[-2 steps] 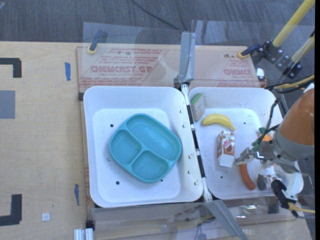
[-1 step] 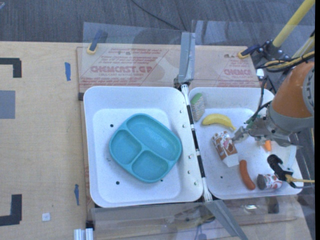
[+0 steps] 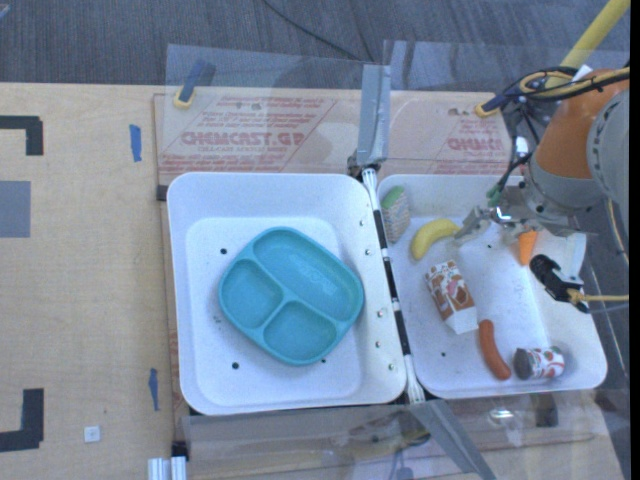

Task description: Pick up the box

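Note:
The box is a small carton, brown and red on top with a white lower end. It lies flat near the middle of the right bin. My gripper hovers over the far part of that bin, up and to the right of the box and clear of it. It is open, with nothing between its fingers. A yellow banana lies just to the gripper's left, between it and the box.
In the right bin, a small orange piece lies beside the gripper. A red sausage and a can sit near the front, and a green item is at the far left corner. The left bin holds a blue divided plate.

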`<act>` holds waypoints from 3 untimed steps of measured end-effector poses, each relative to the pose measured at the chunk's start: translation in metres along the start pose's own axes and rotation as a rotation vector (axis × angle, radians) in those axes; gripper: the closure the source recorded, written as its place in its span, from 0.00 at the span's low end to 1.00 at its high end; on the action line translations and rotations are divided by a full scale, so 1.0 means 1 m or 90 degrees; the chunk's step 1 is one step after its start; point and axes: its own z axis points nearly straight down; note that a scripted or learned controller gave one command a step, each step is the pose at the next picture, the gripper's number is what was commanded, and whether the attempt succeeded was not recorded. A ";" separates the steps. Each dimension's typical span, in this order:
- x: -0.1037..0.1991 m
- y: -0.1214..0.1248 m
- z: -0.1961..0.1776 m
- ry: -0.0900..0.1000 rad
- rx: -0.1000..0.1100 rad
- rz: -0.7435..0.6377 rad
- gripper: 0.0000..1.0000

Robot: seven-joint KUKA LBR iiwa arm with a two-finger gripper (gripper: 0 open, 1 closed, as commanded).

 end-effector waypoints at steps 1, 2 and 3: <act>-0.010 0.038 0.002 0.009 0.003 -0.049 0.00; -0.020 0.036 0.001 0.007 0.011 -0.123 0.00; -0.020 -0.046 0.000 -0.005 0.002 -0.176 0.00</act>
